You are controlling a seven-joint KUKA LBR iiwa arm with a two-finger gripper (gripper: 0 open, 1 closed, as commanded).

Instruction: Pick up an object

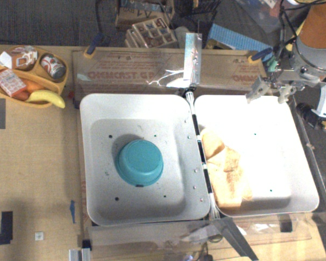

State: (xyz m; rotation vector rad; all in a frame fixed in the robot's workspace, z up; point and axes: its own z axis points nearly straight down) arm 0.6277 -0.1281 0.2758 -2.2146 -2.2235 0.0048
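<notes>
Teal plastic catches the eye first: a round bowl (140, 162) sits upside down on the floor of the left bin (98, 113), a little toward the near side and apart from every wall. Just across the divider, the right bin (271, 140) holds pale yellow-orange sponge pieces (226, 170), a smaller chunk resting against the bin's left wall and a larger, longer slab lying beside it and running toward the near edge. Both bins stand side by side on the wooden counter (32, 167). Farther back, a cardboard strip (125, 72) with red lettering runs behind the bins. At the far left of the counter, an orange tray (1, 84) carries toy food, with a yellow banana (48, 97) lying along its near rim. At the far right corner, the grey arm with its orange band (318, 29) hangs over the back edge of the right bin, and its claw (270, 90) points down with two fingers spread apart and nothing between them, well apart from the sponge pieces and the bowl.
</notes>
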